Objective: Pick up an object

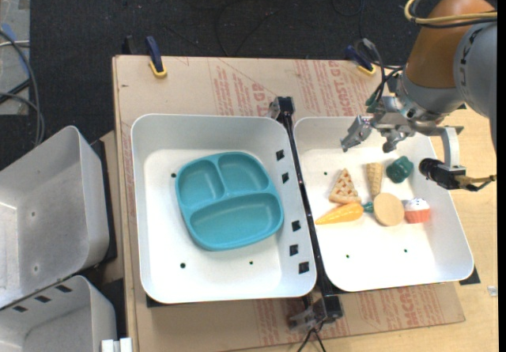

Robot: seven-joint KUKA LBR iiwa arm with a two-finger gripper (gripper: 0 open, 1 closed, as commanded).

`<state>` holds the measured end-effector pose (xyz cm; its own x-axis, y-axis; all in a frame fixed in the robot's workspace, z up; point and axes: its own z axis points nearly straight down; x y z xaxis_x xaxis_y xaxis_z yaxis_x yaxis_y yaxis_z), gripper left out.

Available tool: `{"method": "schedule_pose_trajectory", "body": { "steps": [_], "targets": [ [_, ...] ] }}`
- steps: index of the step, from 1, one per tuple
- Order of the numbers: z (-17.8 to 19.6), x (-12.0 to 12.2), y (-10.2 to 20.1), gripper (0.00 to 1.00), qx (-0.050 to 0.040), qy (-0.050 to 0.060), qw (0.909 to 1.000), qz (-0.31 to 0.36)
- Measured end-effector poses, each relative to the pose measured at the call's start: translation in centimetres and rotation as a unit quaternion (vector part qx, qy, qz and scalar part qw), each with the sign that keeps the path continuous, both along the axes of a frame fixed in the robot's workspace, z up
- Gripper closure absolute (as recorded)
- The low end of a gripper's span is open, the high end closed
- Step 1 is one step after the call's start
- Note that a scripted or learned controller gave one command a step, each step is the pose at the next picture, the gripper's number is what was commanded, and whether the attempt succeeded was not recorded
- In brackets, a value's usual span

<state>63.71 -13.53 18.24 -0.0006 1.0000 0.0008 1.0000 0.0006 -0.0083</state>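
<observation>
I see small toy foods clustered in the right bin (443, 263): a flat pizza wedge (343, 187), ribbed cone (373, 178), smooth orange carrot (340, 214), tan disc (387, 209), dark green lump (399, 169); a glossy teal divided plate (229, 200) fills the left bin (150, 263); my gripper (375, 134) hangs spread, holding nothing, over the right bin's far edge.

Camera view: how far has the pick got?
Done: the arm has reached in, and the gripper hangs over the right bin, near its back edge. In hand: nothing sits between its fingers. Left: close on a toy; the pizza slice, cone, carrot and green piece all lie in the bin.
</observation>
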Motion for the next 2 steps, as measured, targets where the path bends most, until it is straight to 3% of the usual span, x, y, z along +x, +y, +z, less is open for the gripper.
{"method": "schedule_pose_trajectory", "body": {
  "steps": [2],
  "targets": [
    [-9.6, -0.8, -0.2, 0.00, 0.0002, -0.001, 1.0000, -0.001]
  ]
}}
